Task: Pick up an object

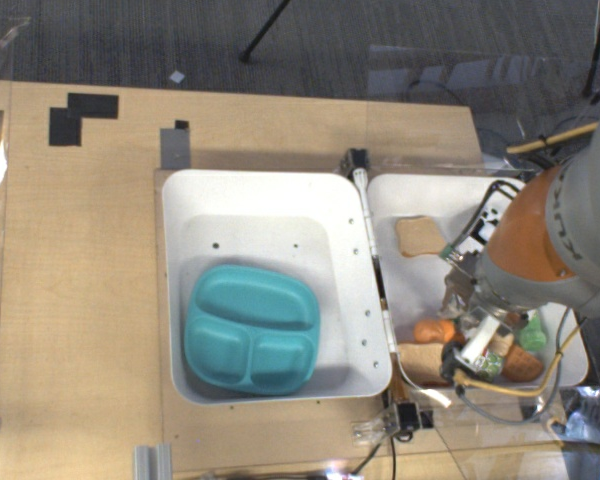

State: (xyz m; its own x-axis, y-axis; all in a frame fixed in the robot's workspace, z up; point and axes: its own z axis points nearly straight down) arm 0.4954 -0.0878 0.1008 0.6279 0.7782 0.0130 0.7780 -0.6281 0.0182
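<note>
My gripper [468,336] is low in the right bin [420,193], near its front, with the grey arm and orange band above it. Just left of the gripper lies a small orange object [435,330], and in front of that a tan roll-shaped piece [418,358]. A flat tan slice [417,235] rests further back in the same bin. On the gripper's right sit a green item [533,339] and a brown-orange item [523,366], both partly hidden by the arm. I cannot see anything between the fingers.
The left bin [250,193] holds a teal divided plate [250,328] toward its front. A ridge [372,268] separates the two bins. Cables [500,393] loop over the right bin's front rim. Wooden bench surrounds the bins.
</note>
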